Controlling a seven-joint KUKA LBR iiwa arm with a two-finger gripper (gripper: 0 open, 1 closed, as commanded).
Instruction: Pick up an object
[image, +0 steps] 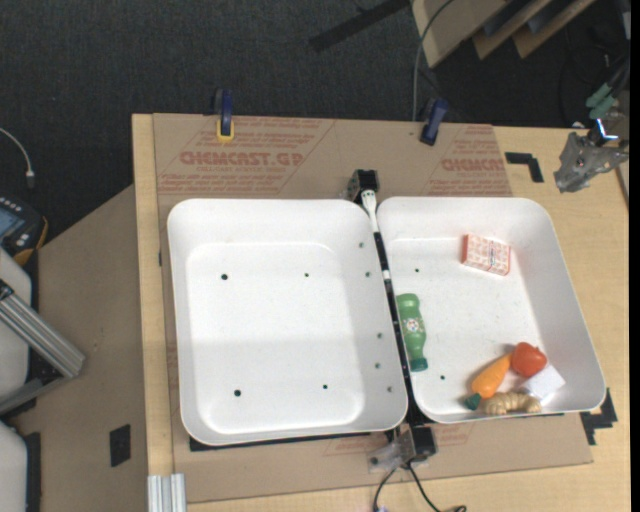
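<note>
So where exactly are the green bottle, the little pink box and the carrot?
green bottle (410, 330): camera view, middle of its body, by the right bin's left wall.
pink box (486, 254): camera view, centre of its top face.
carrot (489, 378): camera view, middle of the orange part.

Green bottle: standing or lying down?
Lying down. The green bottle lies on its side in the right bin, along the bin's left wall, cap end pointing toward the near edge.
</note>
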